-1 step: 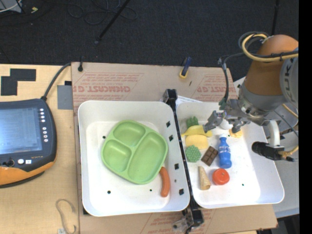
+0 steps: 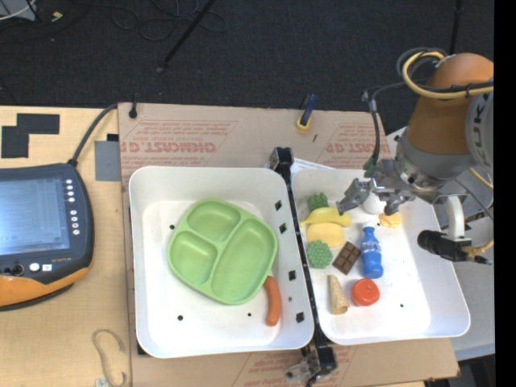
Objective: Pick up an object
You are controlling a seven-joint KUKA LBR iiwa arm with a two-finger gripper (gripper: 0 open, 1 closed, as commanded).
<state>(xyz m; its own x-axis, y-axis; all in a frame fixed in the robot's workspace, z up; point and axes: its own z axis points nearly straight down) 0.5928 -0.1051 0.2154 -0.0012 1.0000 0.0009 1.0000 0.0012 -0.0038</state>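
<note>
The tabletop (image 2: 48, 329) carries two shallow white bins side by side on a sheet of brown cardboard (image 2: 201, 135). Red print runs across that cardboard above the bins, upside down from this camera and too faint to read with certainty — no brand can be made out.

The right bin (image 2: 435, 305) serves as the landmark. Inside it, toward its left wall, lie a yellow banana-like piece (image 2: 322, 216), a yellow lemon-shaped piece (image 2: 326, 233) just below it, a small green leafy item (image 2: 318, 201) above them and a green knobbly ball (image 2: 320, 254) beneath. Near the bin's middle sit a brown chocolate block (image 2: 347, 257) and a blue bottle (image 2: 371, 252) with a white cap, just beside each other. Lower in the bin lie a tan cone-shaped piece (image 2: 337, 294) and a red tomato-like ball (image 2: 365, 292).

The pincer (image 2: 372, 202) hangs over the upper part of the right bin, above the blue bottle; its dark fingers stand spread apart, with nothing seen between them. The grey arm (image 2: 439, 147) with its orange band reaches in from the bin's right.

Left of the right bin, the left bin (image 2: 153, 329) holds a green divided plate (image 2: 222, 250) and an orange-red sausage (image 2: 272, 301) at the plate's lower right edge. Further left rests a control pendant (image 2: 40, 224) with a lit screen — its text is too small to read.
</note>
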